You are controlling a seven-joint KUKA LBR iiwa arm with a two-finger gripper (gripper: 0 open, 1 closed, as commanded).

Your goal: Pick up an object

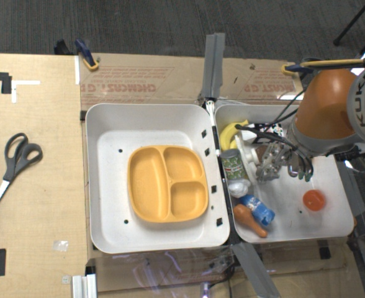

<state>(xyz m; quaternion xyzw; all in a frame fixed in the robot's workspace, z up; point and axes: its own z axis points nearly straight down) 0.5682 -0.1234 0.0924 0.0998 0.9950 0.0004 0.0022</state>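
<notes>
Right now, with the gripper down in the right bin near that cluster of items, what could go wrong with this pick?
1. The gripper sits beside tightly packed items: a green can, a yellow banana and a clear plastic bottle with a blue label. It may nudge them instead of grasping one.
2. The small orange-red round object could roll if bumped.

Scissors (16,160) lie left of both bins (102,185).

Grey arm (356,113) w/ a big round orange band, black letters, black cables & a shiny metal gripper (275,163).
</notes>
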